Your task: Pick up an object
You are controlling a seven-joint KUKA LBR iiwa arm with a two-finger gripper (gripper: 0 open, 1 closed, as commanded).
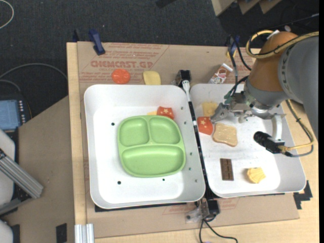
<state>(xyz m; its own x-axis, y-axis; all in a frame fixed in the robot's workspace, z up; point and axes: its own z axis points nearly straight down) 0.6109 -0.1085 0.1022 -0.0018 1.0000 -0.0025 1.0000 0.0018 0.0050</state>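
My pincer point(218, 114) hangs over the right bin point(291, 178); I cannot tell its state. Nearest is the toast slice point(225, 134): likely light, stiff and flat, so I'd grip across its edges.

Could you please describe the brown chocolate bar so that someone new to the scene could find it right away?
Start at the right-hand white bin, the one the arm reaches over. Look along its near edge, below the slice of toast and left of the yellow lump. The chocolate bar is the small, flat, dark brown rectangle lying there, the only dark, straight-edged item in that bin.
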